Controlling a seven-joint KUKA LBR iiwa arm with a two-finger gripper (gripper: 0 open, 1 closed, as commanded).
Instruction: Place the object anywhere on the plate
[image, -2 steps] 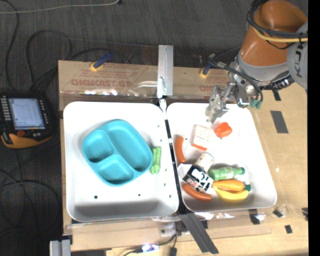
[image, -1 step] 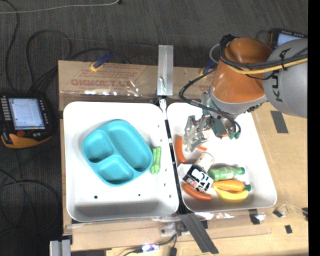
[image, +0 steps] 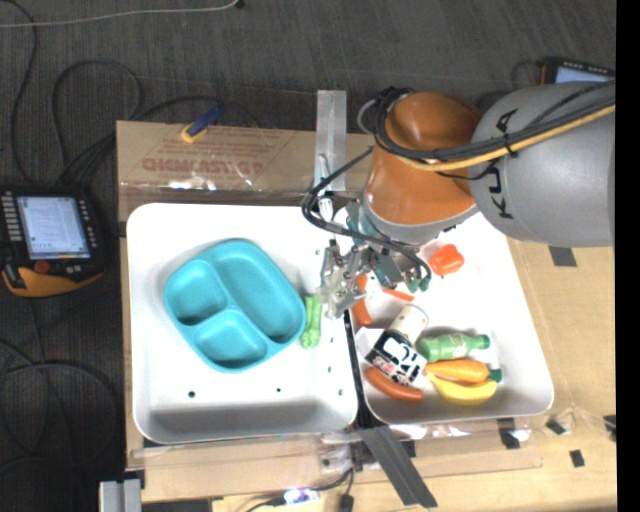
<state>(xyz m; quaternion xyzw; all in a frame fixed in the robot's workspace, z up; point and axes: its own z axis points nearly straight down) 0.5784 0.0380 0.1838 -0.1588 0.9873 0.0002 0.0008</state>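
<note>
The blue plate lies in the left bin; a green pod lies just right of the plate, on the bin floor; the pincer hangs just above the pod, right of the plate; whether it is open I cannot tell.

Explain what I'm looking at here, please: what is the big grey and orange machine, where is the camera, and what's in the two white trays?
One fixed camera looks down at a slant on a bench. The grey and orange machine is a robot arm reaching in from the right. Its claw hangs over the divide between two shallow white bins. The left bin has a blue divided plate; a green object lies just past its right edge. The right bin holds toy foods, among them a green bottle and a banana. I cannot tell whether the claw holds anything.
</note>
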